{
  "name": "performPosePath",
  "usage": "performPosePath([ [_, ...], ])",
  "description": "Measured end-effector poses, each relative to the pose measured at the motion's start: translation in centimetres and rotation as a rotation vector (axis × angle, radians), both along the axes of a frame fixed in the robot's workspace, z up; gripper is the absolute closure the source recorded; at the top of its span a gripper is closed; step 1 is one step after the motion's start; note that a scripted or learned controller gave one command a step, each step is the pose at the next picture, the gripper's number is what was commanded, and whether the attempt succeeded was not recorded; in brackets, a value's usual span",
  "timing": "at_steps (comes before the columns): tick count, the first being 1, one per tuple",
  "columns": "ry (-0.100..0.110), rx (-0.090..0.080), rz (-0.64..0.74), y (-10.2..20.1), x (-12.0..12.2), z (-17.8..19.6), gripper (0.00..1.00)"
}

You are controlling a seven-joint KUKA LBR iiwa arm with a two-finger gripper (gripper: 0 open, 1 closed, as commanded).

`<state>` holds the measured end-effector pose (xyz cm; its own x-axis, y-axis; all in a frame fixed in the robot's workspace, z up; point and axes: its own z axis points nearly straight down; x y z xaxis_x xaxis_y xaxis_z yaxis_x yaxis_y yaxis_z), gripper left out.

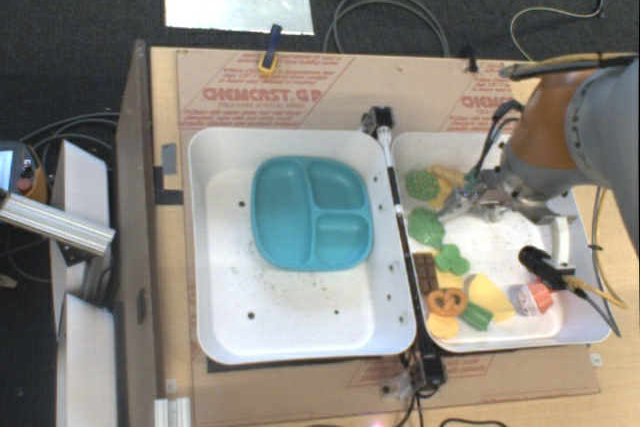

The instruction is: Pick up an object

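The arm (570, 130) bends low over the right bin (575, 330), claw (462, 200) near toys.

Grey arm (605, 120), orange wrist band (545, 130)

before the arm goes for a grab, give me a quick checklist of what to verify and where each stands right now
1. Gripper is over the right bin, where the objects are: ok.
2. Nothing seen between its fingers: cannot tell, the wrist hides them.
3. A target lies close by: ok, the green leafy toy sits just below-left of the gripper and the green round toy just above-left.
4. Target stands apart from its neighbours: not ok, the toys crowd along the bin's left wall, with the brown chocolate bar and pretzel packed in below.
5. Left bin holds just the teal divided plate, away from the arm: ok.
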<state>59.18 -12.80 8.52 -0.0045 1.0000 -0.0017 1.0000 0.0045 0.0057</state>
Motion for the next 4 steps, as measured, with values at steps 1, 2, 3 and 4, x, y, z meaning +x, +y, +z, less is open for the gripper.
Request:
performPosePath([
  [1, 0.000, 0.001, 0.002, 2.8, 5.1, 0.0, 0.00],
  [2, 0.001, 0.000, 0.003, 2.6, 4.9, 1.1, 1.00],
  [3, 0.000, 0.004, 0.004, 7.3, -0.1, 10.4, 1.00],
  [4, 0.003, 0.002, 0.000, 7.0, 0.0, 10.0, 0.00],
])
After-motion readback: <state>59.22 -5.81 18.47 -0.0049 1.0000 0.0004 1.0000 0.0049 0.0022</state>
